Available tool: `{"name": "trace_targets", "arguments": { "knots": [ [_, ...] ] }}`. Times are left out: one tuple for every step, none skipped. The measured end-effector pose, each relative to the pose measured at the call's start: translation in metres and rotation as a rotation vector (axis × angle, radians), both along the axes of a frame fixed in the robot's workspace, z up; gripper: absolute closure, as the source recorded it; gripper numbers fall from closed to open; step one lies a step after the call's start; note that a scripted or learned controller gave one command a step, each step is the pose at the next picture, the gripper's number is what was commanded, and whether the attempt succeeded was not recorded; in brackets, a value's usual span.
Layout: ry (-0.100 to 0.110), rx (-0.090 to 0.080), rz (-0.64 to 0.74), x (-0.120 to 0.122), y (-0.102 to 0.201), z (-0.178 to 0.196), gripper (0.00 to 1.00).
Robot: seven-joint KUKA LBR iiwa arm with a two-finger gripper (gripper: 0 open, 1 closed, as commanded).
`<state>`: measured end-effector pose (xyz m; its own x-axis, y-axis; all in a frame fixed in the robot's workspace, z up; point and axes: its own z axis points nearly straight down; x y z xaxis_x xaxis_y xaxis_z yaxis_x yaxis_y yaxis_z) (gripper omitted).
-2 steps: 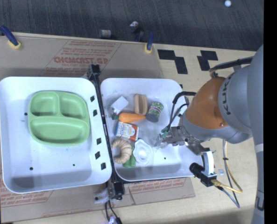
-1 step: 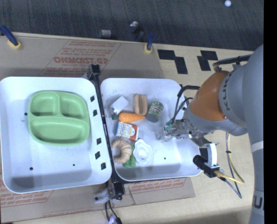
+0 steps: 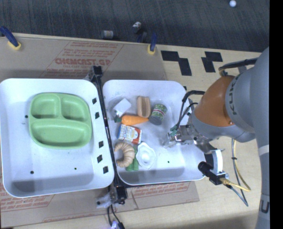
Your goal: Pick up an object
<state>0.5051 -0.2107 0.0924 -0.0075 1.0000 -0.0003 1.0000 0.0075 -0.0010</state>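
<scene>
End effector [image 3: 174, 136] low in right bin [image 3: 179, 87]; opening cannot be told.

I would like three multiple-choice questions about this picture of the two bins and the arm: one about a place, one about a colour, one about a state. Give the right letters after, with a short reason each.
1. Where does the divided plate lie?
A. in the left bin
B. in the right bin
C. on the cardboard outside the bins

2. What colour is the divided plate?
A. white
B. orange
C. green

3. Where is the gripper in relation to the toys?
A. clamped on the carrot
B. over a bare part of the right bin, beside the toys
C. above the left bin

Answers: 1 A, the plate sits in the left bin. 2 C, it is light green. 3 B, the gripper is right of the can and carrot, touching neither.
</scene>
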Motion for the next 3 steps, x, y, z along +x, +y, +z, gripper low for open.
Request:
{"name": "trace_targets", "arguments": {
  "knots": [
    [-0.001,0.0,-0.002,-0.027,0.008,0.101,1.0],
    [-0.007,-0.003,0.0,-0.027,0.049,0.203,1.0],
    [0.004,0.002,-0.001,-0.03,0.023,0.04,1.0]
  ]
}}
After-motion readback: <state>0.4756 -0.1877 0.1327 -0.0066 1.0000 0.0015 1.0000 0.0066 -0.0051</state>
